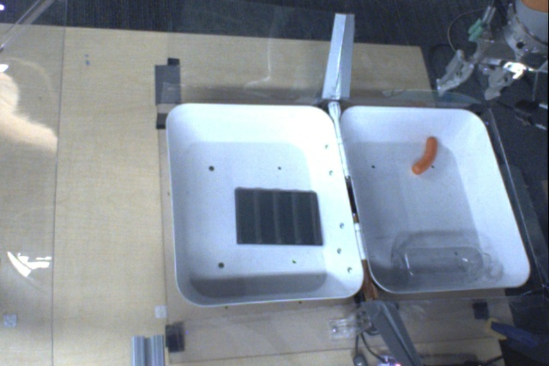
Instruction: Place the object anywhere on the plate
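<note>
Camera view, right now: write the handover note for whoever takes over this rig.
Gripper: above the far right corner of the right bin, fingers open, holding nothing.
Orange object: lying in the right bin, toward its far side.
Dark ridged plate: flat in the left bin, nothing on it.
Done: nothing yet.
Left: grasp the orange object, carry it to the plate, release.

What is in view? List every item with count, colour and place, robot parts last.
bins: two, white, side by side on the bench.
plate: one, dark grey, ribbed, in the left bin.
object: one, orange, sausage-shaped, upper part of the right bin.
clear container: one, transparent, lying at the right bin's near edge.
bench: one, light wood.
gripper: one, grey, above the right bin's far right corner, holding nothing visible.
</note>
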